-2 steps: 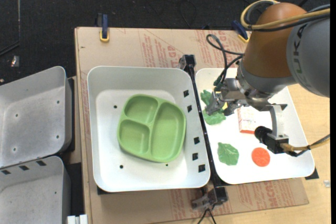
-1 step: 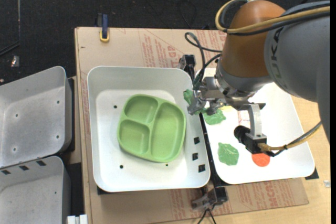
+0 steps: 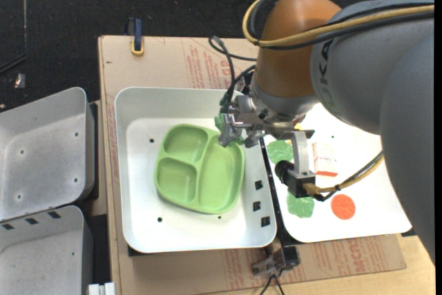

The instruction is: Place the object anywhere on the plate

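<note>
A light green plate with three compartments lies in the left white bin, tilted toward the bin's right side. My gripper hangs over the plate's upper right rim, close to the wall between the two bins. A small dark green bit shows beside the gripper's left side; I cannot tell whether it is a held object. The wrist with its orange band hides much of the area behind the gripper.
The right bin holds two flat green pieces, an orange disc and a white card with red print. A black block on the arm hangs over them. Grey trays lie at left.
</note>
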You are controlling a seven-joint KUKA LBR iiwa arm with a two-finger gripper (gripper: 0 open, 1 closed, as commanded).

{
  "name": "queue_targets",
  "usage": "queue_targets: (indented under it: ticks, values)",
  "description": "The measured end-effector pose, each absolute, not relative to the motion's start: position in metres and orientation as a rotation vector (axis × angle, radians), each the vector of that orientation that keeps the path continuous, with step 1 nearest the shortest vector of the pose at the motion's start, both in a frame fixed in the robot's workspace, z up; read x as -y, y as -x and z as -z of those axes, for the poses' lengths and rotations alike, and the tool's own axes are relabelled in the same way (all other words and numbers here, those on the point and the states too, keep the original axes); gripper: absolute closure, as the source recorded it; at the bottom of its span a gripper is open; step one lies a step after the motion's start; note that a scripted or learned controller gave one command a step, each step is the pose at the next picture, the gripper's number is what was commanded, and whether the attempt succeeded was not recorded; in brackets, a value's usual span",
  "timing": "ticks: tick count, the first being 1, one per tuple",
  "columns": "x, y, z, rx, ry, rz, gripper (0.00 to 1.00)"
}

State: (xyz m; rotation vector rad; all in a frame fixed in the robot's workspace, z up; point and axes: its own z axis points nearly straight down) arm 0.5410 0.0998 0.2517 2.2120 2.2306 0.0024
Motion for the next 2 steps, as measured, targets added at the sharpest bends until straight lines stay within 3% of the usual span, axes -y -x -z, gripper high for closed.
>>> queue_targets:
  ticks: [1, 2]
  values:
    - [-0.154, -0.549, -0.225, -2.231, -2.214, 0.001, 1.0]
    - [-0.153, -0.546, -0.242, -2.225, -2.217, -0.001, 1.0]
